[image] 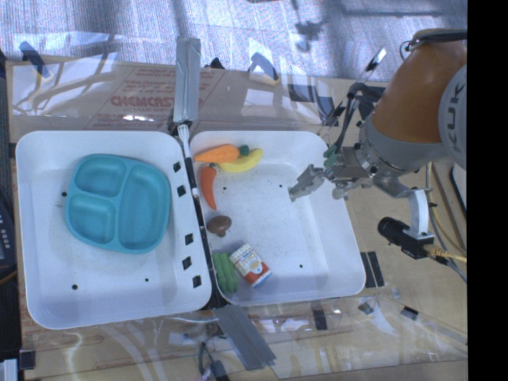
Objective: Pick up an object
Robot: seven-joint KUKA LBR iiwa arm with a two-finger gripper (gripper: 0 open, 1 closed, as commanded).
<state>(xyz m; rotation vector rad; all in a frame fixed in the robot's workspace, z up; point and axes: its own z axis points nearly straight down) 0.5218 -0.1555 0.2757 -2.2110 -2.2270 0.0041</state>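
My gripper [305, 184] hangs over the right part of the right bin [346, 236], above bare white floor, with nothing seen in it. The objects lie along that bin's left side, well to the gripper's left. An orange carrot [216, 154] and a yellow banana [245, 161] sit at the far left corner. A second orange vegetable [208, 186] lies just below them. A small brown item [219, 225] rests near the divider. A green vegetable [225, 273] and a small orange-and-white carton [251, 263] lie at the near left corner.
The left bin [32, 236] holds a teal divided plate [119, 202]. A grey strip [186, 78] and a row of black clips run along the wall between the two bins. Cardboard and clear sheeting lie around the bins.
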